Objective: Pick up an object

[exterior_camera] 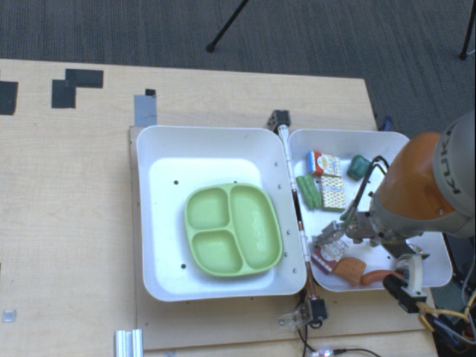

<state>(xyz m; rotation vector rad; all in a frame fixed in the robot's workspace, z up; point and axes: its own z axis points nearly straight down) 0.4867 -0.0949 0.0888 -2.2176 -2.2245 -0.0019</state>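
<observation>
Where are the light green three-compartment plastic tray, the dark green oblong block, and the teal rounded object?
Light green three-compartment plastic tray (256, 225): camera view, floor of its long right compartment.
Dark green oblong block (309, 191): camera view, middle of its top face.
Teal rounded object (360, 166): camera view, its upper surface.

left bin (160, 199): white. right bin (439, 270): white. divided plate (233, 230): pale green, plain. arm (424, 181): grey, orange band. bench (67, 222): light wood grain, black patches (74, 86) seen at far left. floor (149, 17): dark grey, fine ribbed texture. in right bin: dark green block (309, 190); packet with small multicoloured dots on pale ground (333, 193); red, white and blue carton (325, 163); teal item (360, 166); orange item (349, 269); red-orange item (378, 277).
</observation>
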